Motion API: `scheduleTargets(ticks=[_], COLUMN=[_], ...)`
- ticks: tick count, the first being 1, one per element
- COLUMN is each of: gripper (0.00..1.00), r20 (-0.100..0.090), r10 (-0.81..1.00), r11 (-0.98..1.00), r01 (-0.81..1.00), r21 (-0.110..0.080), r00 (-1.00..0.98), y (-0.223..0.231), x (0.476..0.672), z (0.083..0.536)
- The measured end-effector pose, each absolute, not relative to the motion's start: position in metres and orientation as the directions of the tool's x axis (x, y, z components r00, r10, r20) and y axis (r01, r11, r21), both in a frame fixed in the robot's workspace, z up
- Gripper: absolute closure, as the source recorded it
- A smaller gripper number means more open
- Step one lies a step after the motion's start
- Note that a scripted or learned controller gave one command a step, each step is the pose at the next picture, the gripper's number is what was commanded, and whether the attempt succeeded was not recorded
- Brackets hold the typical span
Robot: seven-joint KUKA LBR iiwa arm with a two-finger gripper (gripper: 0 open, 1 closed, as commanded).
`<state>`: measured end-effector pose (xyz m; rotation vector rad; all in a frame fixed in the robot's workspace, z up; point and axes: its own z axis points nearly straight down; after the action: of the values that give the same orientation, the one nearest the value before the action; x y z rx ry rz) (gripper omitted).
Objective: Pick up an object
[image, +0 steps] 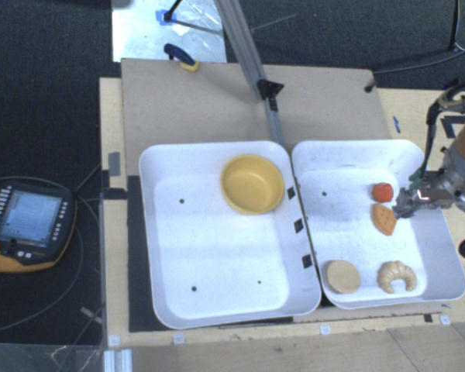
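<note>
1. Orange-brown in colour, the wedge-shaped food piece [384,220] is the item we find closest to the claw [404,207]; it lies on the floor of the right bin [356,160], just to the claw's left and slightly nearer the front rim.
2. We see the claw low over the right bin's right side, at the end of the grey arm [457,178] that enters from the right. We cannot tell whether it is wide or narrow, and we see nothing between its tips.
3. A small red round item [382,191] sits just behind the wedge, up and left of the claw, close to it but apart.
4. Toward the front rim, below the claw, we note a pale croissant [397,276]; to its left lies a tan round disc [342,277], well apart from the claw.
5. Far to the claw's left, we see a yellow bowl [253,184] standing upright in the left bin [159,231], at that bin's rear right.
6. A handheld control pendant [25,225] rests on the dark floor beyond the left bin.
</note>
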<state>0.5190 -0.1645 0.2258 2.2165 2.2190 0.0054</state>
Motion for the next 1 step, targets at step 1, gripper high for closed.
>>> scheduleTargets(ticks=[1], gripper=[1.00], r20=[-0.001], r10=[1.000], r11=[0.001], r01=[1.000], r21=[0.004], r00=[-0.001], y=[-0.1646], x=[0.5199], z=[0.2654])
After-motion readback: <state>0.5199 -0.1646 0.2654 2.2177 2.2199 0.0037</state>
